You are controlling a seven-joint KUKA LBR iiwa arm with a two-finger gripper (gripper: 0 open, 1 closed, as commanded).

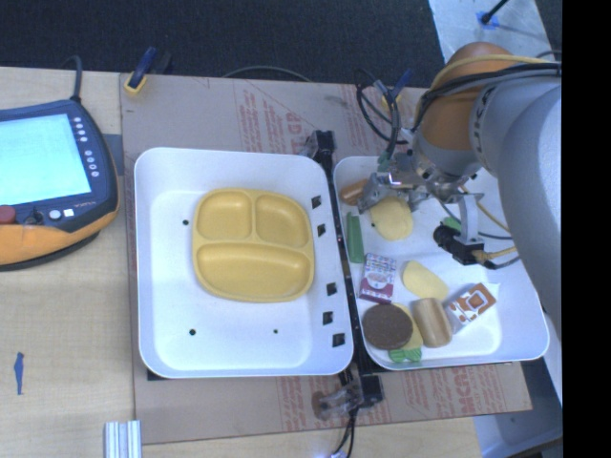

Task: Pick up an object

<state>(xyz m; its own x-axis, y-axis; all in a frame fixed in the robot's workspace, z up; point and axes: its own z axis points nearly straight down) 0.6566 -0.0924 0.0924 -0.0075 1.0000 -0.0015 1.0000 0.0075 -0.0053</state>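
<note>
Nearest, the brown disc (388, 325) sits untouched in the right bin (520, 337). Gripper (393, 198) hangs over the pale yellow lump (391, 220); its grip is unclear (wrist hides it). 1 risk: the lump rolling aside.

My grey arm (520, 151) wears an orange band (458, 113). Two white bins: the left bin (162, 284) holds a yellow divided plastic tray (253, 244); the right bin (520, 327) holds a brown round disc (388, 325) and a green stick (355, 238).

Grey arm (520, 151) reaches in, gripper (396, 197) lowered (finger state seemingly obscured).
</note>
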